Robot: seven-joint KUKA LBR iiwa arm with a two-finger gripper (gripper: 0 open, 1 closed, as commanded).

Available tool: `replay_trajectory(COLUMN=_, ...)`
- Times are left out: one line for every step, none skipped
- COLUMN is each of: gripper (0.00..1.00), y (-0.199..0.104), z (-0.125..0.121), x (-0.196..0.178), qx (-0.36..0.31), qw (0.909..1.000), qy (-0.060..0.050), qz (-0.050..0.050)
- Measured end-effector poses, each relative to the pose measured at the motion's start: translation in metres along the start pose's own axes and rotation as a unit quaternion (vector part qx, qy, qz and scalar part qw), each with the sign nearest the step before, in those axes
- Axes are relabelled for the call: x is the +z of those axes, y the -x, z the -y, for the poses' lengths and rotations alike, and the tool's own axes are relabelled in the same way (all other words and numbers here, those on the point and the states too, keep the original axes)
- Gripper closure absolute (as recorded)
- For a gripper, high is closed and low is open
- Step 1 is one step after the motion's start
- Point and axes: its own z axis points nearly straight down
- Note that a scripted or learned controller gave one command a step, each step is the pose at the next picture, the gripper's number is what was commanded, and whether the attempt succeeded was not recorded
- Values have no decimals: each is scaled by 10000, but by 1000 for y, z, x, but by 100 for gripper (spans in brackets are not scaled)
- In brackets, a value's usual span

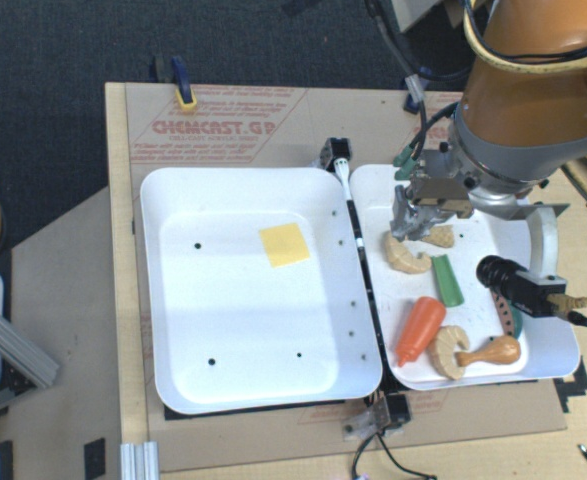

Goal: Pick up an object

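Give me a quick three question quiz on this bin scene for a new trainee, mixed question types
1. True or false: the yellow square lies in the left bin.
2. Which item lies nearest the carrot? A) green piece B) yellow square C) blue clamp
3. Over which bin does the gripper hang?

Key
1. True
2. A
3. The right bin, above the tan pieces.

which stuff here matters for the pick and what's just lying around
In play: gripper low in the right bin; beige piece just below it.

Lying about: green stick, orange carrot, tan drumstick, yellow square in the left bin.
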Motion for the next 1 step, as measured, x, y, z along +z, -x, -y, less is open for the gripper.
replay_trajectory(gripper=100, y=-15, z=24, x=-193, qx=-25, qw=9998, qy=203, qz=-31)
